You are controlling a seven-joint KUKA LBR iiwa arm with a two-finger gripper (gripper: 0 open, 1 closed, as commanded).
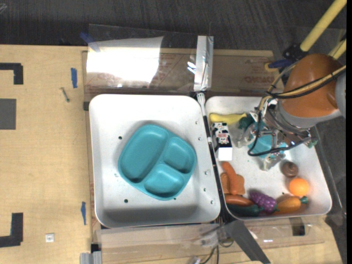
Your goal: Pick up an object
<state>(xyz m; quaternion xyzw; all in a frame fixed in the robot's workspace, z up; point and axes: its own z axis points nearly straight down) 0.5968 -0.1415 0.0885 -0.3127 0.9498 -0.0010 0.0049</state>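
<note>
My gripper [270, 150] hangs low in the right bin [322, 172], near its upper middle, with the orange band of the arm [311, 87] above it. Cables and the wrist cover its fingers. Under and beside it lie a teal object [263, 143] and a yellow banana [225, 117]. Further toy food lies along the bin's front: an orange carrot [232, 181], purple grapes [263, 200], an orange fruit [299, 187], a brown ball [289, 168] and an orange-yellow piece [290, 203].
The left bin [104, 202] holds a teal divided plate [158, 160]. A small white and black box [221, 134] and a white block [225, 154] lie by the right bin's left wall. A clear plastic screen [203, 62] stands behind the bins.
</note>
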